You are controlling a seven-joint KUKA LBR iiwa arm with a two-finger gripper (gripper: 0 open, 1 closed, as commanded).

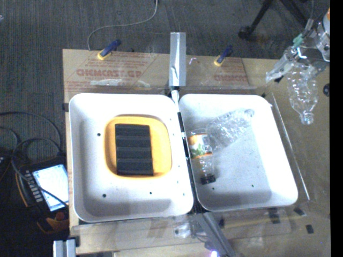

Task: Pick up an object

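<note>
My gripper is at the top right of the camera view, past the right bin's far right corner. A clear plastic bottle hangs from it, neck downward, with its upper end between the fingers. The right bin holds a second clear crumpled bottle lying at a slant. Next to it, a small bottle with an orange and green label and a black cap lies by the bin's left wall.
The left bin holds a yellow tray with a black ridged block in it. A metal post stands behind the seam between the bins. Two blue-handled clamps grip the bench's far edge.
</note>
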